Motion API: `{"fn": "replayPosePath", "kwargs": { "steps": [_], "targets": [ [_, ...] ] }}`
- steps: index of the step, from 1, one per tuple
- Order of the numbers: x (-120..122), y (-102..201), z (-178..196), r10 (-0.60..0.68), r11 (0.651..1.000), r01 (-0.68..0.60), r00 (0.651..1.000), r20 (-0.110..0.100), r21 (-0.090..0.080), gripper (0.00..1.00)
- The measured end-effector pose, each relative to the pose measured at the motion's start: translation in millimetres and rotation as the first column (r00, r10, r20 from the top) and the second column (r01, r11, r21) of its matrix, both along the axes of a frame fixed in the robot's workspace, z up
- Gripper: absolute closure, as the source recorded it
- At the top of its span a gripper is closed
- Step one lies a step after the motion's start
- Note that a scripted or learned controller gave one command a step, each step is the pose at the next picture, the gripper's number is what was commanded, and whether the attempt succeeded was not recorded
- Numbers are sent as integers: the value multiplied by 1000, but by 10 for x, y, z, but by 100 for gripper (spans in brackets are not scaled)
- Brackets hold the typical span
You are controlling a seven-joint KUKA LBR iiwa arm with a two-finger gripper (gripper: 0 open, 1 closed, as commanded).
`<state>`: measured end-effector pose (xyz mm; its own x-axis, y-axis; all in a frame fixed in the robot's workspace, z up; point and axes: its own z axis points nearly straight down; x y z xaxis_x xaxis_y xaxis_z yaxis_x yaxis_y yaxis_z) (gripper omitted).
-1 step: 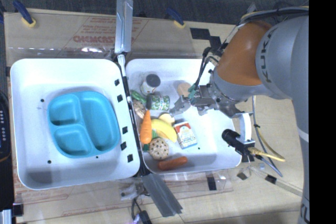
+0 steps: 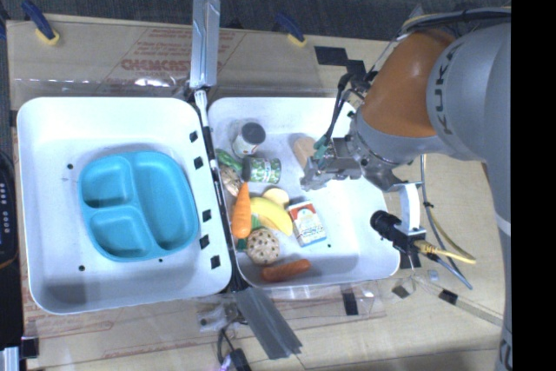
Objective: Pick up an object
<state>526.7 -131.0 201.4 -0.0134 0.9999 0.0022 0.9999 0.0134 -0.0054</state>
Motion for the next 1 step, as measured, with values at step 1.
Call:
{"fn": "replayPosePath", "kwargs": {
  "steps": [1],
  "targets": [
    [-1, -1, -2, 1, 1000, -1, 1000, 0, -1, 0]
  ]
}}
